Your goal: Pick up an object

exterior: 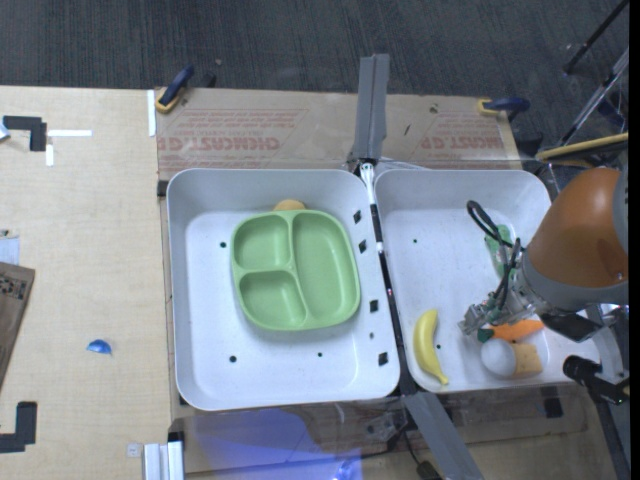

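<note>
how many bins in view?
2. Left bin holds a green tray; right bin holds a banana and the gripper.

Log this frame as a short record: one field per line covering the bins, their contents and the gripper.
left bin: holds a green divided plate with three compartments; a small yellow object peeks out behind its far edge
right bin: holds a banana, an orange piece, a white round object and a tan block
gripper: low in the right bin, beside the orange piece
grasp: cannot tell
arm: enters from the right, above the right bin
</note>
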### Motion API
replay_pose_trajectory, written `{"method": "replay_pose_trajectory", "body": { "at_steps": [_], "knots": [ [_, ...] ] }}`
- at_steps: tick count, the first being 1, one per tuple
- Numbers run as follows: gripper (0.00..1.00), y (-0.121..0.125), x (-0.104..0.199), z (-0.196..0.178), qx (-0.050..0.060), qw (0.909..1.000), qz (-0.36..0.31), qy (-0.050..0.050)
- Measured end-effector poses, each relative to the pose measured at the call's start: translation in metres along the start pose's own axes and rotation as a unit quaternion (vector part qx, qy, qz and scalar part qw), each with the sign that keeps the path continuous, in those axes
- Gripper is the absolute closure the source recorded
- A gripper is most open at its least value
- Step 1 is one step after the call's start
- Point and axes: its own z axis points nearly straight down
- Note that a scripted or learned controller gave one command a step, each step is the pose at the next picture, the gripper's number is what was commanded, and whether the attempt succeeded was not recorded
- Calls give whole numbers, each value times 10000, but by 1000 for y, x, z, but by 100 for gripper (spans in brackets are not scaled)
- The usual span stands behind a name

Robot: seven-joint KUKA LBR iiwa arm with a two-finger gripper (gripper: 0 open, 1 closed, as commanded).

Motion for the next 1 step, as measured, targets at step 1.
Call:
{"method": "replay_pose_trajectory", "body": {
  "at_steps": [1],
  "knots": [
    [100, 7, 22, -14, 3, 9988, 493, -4]
  ]
}}
